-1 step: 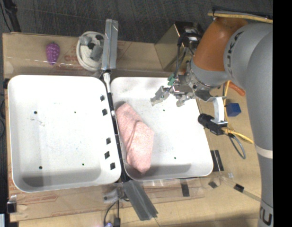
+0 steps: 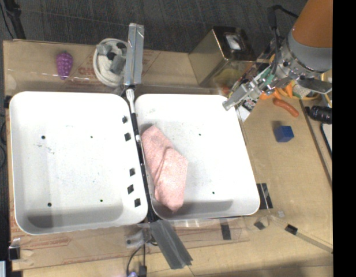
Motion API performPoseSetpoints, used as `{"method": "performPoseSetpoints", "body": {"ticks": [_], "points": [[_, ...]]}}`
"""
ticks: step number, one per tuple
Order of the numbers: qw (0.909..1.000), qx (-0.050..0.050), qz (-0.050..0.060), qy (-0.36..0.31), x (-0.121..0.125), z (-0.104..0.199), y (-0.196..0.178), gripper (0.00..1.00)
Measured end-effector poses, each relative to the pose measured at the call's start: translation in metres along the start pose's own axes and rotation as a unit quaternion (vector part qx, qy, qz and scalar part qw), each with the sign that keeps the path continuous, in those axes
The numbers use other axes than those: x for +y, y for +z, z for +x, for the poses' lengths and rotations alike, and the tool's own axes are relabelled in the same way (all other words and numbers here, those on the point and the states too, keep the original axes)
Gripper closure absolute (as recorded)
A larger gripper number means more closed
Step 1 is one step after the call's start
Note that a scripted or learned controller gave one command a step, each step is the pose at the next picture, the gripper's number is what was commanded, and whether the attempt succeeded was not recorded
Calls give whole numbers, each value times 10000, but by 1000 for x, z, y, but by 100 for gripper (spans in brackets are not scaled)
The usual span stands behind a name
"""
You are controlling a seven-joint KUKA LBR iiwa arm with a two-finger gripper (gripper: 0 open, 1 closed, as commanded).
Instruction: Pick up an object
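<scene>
A pink folded cloth (image 2: 164, 169) lies in the right bin (image 2: 224, 154), along its left wall, stretching from the middle toward the front. The gripper (image 2: 235, 100) hangs over the far right corner of that bin, well up and to the right of the cloth. The grey arm with its orange band (image 2: 316, 16) enters from the upper right. Nothing is seen between the fingers.
The left bin (image 2: 68, 160) stands beside the right one. Behind the bins lie a purple toy (image 2: 64, 64), a white coil (image 2: 110, 60) and a tan box (image 2: 224, 51). A blue block (image 2: 284, 133) and orange-handled pliers (image 2: 284, 104) rest on the bench at the right.
</scene>
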State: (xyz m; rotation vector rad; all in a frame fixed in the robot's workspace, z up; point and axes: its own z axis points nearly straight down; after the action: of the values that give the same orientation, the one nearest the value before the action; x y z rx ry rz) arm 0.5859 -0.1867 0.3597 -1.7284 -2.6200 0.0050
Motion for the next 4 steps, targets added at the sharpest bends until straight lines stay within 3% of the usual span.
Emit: {"method": "performPoseSetpoints", "body": {"ticks": [1,2,3,4], "points": [[9998,12,10,-180,-82,8,51,0],[9999,28,24,133,-31,71,239,0],[9989,-2,-10,473,28,79,267,0],[9989,-10,-18,463,-3,95,267,0]]}}
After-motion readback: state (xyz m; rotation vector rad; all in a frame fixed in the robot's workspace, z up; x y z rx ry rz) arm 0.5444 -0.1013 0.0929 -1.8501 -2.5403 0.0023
